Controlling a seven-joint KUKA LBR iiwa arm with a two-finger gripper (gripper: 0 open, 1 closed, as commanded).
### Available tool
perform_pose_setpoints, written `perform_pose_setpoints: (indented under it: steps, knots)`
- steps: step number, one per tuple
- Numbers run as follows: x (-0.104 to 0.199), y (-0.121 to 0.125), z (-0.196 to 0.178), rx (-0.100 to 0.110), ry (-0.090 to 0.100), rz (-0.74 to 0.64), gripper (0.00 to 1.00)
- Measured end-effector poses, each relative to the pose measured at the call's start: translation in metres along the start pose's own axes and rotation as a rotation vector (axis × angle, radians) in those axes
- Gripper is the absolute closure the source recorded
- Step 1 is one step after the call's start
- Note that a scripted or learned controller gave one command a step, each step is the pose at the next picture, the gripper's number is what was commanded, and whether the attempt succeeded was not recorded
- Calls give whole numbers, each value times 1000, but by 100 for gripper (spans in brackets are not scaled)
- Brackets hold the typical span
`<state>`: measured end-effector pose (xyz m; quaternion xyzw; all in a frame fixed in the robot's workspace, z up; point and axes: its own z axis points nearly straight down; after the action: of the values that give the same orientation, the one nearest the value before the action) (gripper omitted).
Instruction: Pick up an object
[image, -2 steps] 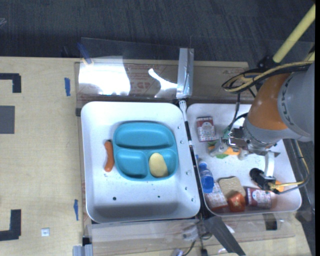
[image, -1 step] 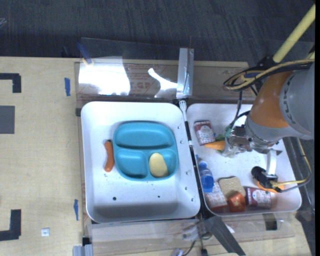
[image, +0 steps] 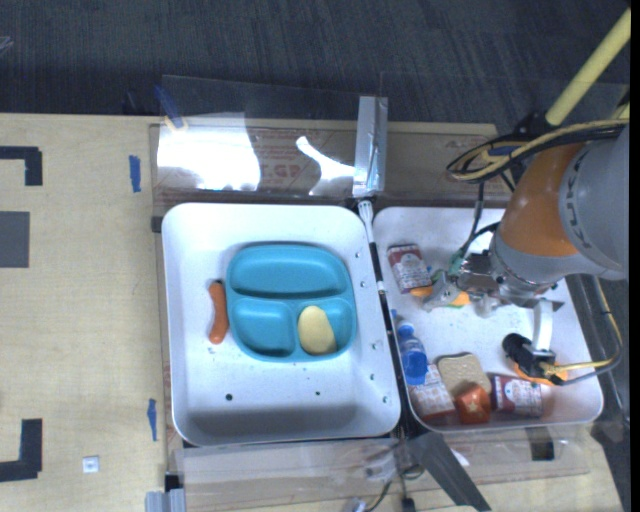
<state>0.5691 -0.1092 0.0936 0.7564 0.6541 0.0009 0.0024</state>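
You see two white bins: the left bin (image: 190, 390) holds one blue tray (image: 285, 270), one yellow lemon (image: 317, 329) in its lower-right compartment, one orange carrot (image: 217, 312) lying vertically beside it; the pincer (image: 470, 285) hangs over the right bin (image: 580, 400)

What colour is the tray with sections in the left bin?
Bright blue: the shallow plastic divided tray shows best in the camera view, from above.

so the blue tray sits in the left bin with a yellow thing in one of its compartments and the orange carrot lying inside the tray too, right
Not quite. The orange carrot lies outside the blue tray, on the floor of the left bin beside the tray's left edge. The rest holds: the camera view shows the tray in the left bin with the yellow thing in its lower right compartment.
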Motion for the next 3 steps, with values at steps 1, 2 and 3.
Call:
perform_pose_setpoints:
  steps: [1,2,3]
  knots:
    - [-3,39,8,1,1,-46,0]
    - [18,88,10,45,-7,-105,0]
    - [18,86,6,54,-12,-108,100]
